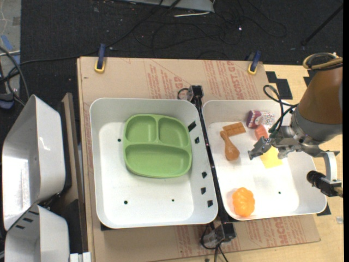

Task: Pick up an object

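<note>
A: Just beneath the claw (265,148) you have a yellow block (271,158), its top edge partly covered by the dark fingers. Whether they are spread or closed, you cannot tell from this slant.

B: So nothing is gripped?

A: You can't call it held; no object shows between the fingers. The claw sits low in the right bin (311,201), probably because the program has picked the yellow block as its target.

B: What else is within your reach?

A: Close to the claw's left lies a brown spoon-like piece (230,148) with a tan slab (234,129) at its top. Just above the claw are a red piece (262,131) and a purple-and-white packet (258,117). Below it and a little left, well apart, rests an orange fruit (244,201).

B: And the other bin?

A: Far to the claw's left, the left bin (109,201) holds a green divided plate (157,146), too flat for an easy pinch, I'd judge. Both bins sit on the surface (142,70).
</note>
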Motion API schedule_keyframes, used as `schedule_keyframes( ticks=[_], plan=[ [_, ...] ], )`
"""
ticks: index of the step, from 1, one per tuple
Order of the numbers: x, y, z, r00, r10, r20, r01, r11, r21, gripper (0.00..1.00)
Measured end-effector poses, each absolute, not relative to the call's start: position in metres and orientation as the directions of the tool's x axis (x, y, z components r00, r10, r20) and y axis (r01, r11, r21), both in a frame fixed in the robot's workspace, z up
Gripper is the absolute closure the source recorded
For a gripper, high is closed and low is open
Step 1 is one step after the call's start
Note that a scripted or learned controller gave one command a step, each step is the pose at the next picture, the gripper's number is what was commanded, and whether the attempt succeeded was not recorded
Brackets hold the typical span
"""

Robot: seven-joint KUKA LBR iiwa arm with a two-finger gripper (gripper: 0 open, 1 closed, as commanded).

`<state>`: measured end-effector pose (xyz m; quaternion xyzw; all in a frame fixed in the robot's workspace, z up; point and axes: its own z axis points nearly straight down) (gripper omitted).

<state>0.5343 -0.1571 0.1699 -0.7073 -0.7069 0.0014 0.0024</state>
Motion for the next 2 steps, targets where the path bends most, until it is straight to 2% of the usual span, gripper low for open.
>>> schedule_keyframes(
  ticks=[1,2],
  plan=[
    [0.527,-0.164,0.121,0.002,1.0,0.001,1.0,-0.002,-0.005,0.0],
    [0.527,-0.163,0.09,0.002,1.0,0.001,1.0,-0.002,-0.004,0.0]
  ],
)
